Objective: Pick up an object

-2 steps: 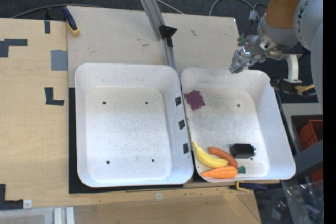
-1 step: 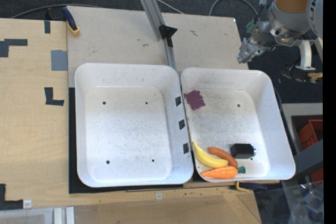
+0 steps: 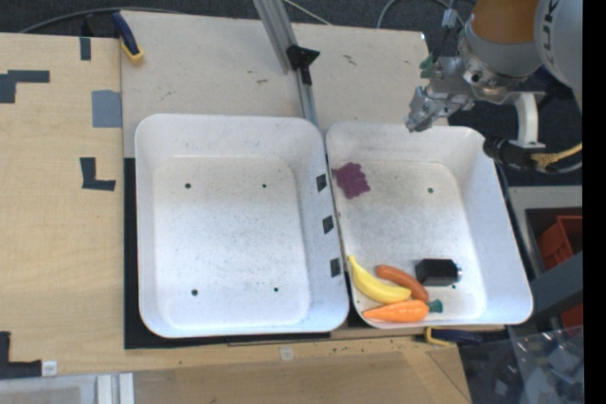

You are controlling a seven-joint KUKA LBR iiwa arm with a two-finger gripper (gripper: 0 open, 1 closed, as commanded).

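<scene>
In the right bin (image 3: pixel 473 167) lie a purple object (image 3: pixel 351 179) near its far left, and along its near edge a yellow banana (image 3: pixel 373 284), an orange carrot (image 3: pixel 401 310), a second smaller orange piece (image 3: pixel 401 279) and a black block (image 3: pixel 437 272). My gripper (image 3: pixel 420 116) hangs above the bin's far rim, well away from all of them. Nothing shows between its tips.
The left bin (image 3: pixel 151 156) stands beside the right one. A slanted metal rail (image 3: pixel 270 0) runs down to the divide between the bins. Cables (image 3: pixel 530 154) trail off the arm at the right edge of the bench.
</scene>
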